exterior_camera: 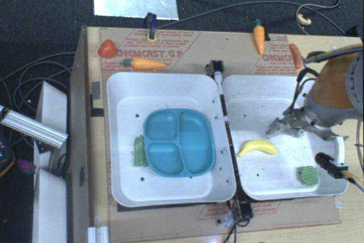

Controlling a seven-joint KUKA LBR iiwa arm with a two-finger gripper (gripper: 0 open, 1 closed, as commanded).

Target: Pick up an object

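The arm's claw hangs low over the right-hand white bin at the frame's right; whether it is open or closed cannot be told, and nothing is visibly held. A yellow toy banana, curved and lying flat, rests just below and left of it, with a green knobbly toy near the bin's lower right corner.

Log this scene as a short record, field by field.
left bin: blue tray, green item at its left edge
right bin: banana, green item
hand: low in right bin, beside banana, up and to its right
board behind bins: carrots, tomato
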